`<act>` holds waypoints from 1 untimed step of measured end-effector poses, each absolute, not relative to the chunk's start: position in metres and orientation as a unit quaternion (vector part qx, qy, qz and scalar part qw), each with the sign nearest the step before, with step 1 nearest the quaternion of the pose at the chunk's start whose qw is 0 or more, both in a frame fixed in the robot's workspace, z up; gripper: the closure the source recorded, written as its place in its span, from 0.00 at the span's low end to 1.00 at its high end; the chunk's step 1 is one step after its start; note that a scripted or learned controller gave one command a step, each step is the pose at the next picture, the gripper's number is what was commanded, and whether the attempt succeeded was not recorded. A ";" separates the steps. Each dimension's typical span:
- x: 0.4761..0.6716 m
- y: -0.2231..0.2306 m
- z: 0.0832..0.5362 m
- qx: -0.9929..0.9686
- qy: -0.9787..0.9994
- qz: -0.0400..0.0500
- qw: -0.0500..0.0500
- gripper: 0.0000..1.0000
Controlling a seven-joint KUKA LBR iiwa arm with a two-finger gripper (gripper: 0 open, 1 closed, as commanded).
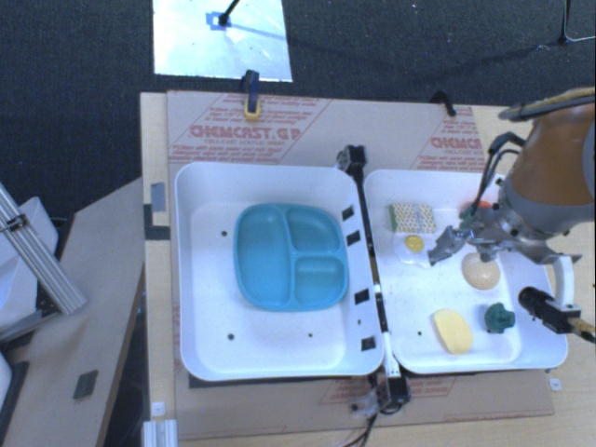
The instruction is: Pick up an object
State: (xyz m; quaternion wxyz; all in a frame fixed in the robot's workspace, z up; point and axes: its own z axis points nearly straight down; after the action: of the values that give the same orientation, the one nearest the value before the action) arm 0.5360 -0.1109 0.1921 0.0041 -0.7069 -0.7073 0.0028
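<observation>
Camera view has the gripper (463, 242) sitting low in the right bin (391, 347), wrist and that orange band coming in from the right edge. Honestly I cannot tell how it's set from this angle (the wrist hardware blocks most of it), and nothing visibly sits in its grasp.

Closest to it is a pale round object (481, 273), just beside and slightly below the tip, possibly touching but too blurry to call. A bit left of the tip is a small yellow piece (413, 244), and above that a patterned block (412, 217). Further toward the front of the bin you've got a yellow oblong thing (453, 331) and a dark green object (499, 318), close together. The left bin (209, 357) just holds a blue divided plate (290, 256), well apart from the action.

My read: this looks like the approach or reach step, with no pick made yet. Next move probably needs the tip centred over the pale round one before closing and lifting.
</observation>
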 end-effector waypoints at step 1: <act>0.539 -0.111 0.197 -0.706 -0.708 0.000 0.000 0.00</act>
State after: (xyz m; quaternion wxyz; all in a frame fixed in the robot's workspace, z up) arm 0.5387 -0.1108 0.1972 -0.0001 -0.7061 -0.7081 -0.0004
